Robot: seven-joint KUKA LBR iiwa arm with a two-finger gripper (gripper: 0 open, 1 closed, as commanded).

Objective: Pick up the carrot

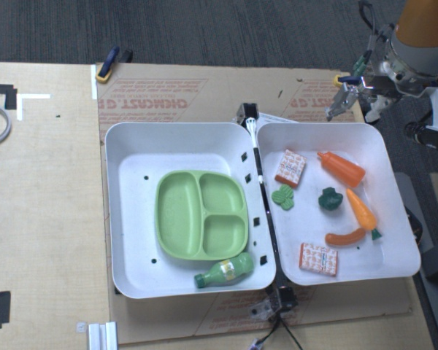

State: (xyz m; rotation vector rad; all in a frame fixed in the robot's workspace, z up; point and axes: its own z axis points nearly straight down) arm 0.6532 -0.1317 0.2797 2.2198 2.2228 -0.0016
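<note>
Gripper (352, 102) hangs above right bin's (394, 261) far rim, fingers spread, nothing held. Carrot (360, 208) lies near bin's right wall, well apart from gripper. Risk: sausage (344, 236) touching carrot, bottle (342, 168) and broccoli (331, 199) close; fingers may snag neighbour or strike wall.

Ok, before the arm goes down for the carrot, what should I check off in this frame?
1. Carrot in view in the right bin, near its right wall: ok.
2. Nothing lying on top of the carrot: ok.
3. Room around the carrot: not ok. The sausage touches its lower end and the dark green broccoli sits just to its left.
4. Look-alike risk: not ok. The orange bottle lies just above the carrot and shares its colour.
5. Gripper over the carrot: not ok. It hangs above the bin's far edge, outside the bin.
6. Gripper free of any item: ok, nothing between its fingers.
</note>
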